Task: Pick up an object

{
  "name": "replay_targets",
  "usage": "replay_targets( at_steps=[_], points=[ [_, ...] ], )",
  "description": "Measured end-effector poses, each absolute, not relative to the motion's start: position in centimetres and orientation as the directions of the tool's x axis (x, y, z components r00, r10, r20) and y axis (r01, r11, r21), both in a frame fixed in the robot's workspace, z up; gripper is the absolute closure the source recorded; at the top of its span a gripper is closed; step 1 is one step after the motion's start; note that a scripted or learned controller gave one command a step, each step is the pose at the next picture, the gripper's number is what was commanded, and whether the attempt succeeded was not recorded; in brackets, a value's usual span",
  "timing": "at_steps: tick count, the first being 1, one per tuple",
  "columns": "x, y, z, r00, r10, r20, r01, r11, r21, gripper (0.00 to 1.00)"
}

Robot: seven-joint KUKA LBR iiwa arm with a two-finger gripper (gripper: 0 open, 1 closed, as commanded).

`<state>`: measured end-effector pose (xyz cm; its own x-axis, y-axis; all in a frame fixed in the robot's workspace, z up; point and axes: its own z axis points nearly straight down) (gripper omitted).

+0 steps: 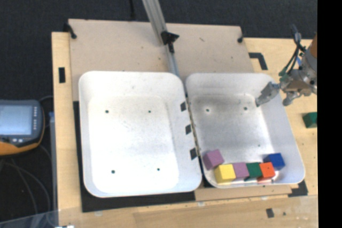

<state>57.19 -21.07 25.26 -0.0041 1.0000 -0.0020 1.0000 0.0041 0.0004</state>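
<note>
We hover our gripper (278,92) over the right bin's (235,120) far edge, fingers spread and empty, because the blocks (243,168) huddle against its near wall, well apart.

Metal pole (151,2) behind the bins, handheld screen device (20,121) far left.

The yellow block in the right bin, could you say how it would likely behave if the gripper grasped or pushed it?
The yellow block looks like a rigid cube, so it would probably slide, not roll. It seems small, likely light. A purple block touches its side, so a push may shift both.
</note>
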Motion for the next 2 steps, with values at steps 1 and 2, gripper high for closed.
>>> replay_targets(
  at_steps=[1,2],
  points=[
    [50.6,-20.9,19.1,0.003,1.0,0.001,1.0,-0.003,-0.008,0.0],
    [51.0,-21.0,20.6,0.006,1.0,-0.003,1.0,-0.006,0.005,1.0]
  ],
)
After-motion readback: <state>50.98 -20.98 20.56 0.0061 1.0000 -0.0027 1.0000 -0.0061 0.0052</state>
